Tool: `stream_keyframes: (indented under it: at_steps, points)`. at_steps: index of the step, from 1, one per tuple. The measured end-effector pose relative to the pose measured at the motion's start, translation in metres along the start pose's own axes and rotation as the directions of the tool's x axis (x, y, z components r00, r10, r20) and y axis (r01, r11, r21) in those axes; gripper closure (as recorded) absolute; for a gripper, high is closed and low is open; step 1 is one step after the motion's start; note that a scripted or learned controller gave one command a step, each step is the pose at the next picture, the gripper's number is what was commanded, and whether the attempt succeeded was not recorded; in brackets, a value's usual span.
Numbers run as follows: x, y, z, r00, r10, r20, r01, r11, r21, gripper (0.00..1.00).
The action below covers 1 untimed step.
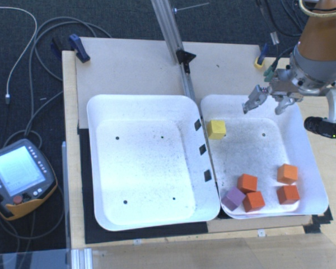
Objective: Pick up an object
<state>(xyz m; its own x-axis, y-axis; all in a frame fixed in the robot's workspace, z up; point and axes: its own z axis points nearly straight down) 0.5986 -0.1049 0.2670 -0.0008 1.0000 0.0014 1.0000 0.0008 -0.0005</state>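
While the gripper (267, 101) hangs over the far edge of the right bin (308, 150) with its two fingers spread apart and nothing between them, every candidate object lies lower in that bin. A yellow cube (217, 129) sits against the bin's left wall, close to the far-left corner and nearest the tool. Toward the near edge there is a cluster: a purple cube (233, 198) touching or almost touching two orange cubes (247, 182) (253, 201), with two more orange cubes (287, 173) (288, 194) just beside the near-right corner. The left bin (101, 150) carries only dark specks. The pick seems not yet begun. The yellow cube looks the simplest target, but its place hard against the wall is a risk: one finger may land on the rim or the sloped side, so the jaws close on air or nudge the cube along the wall. Going for the cluster brings another hazard, since tightly packed cubes leave little room for a finger to slip between them, and a descent there could push neighbours aside or pinch two at once. A skewed grasp across a cube's corners could also let it twist out on lifting.
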Motion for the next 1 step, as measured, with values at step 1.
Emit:
stream_keyframes:
  at_steps: [1]
  points:
    - [0.0174,-0.0784,0.1431,1.0,0.001,-0.002,-0.001,1.0,0.012,0.0]
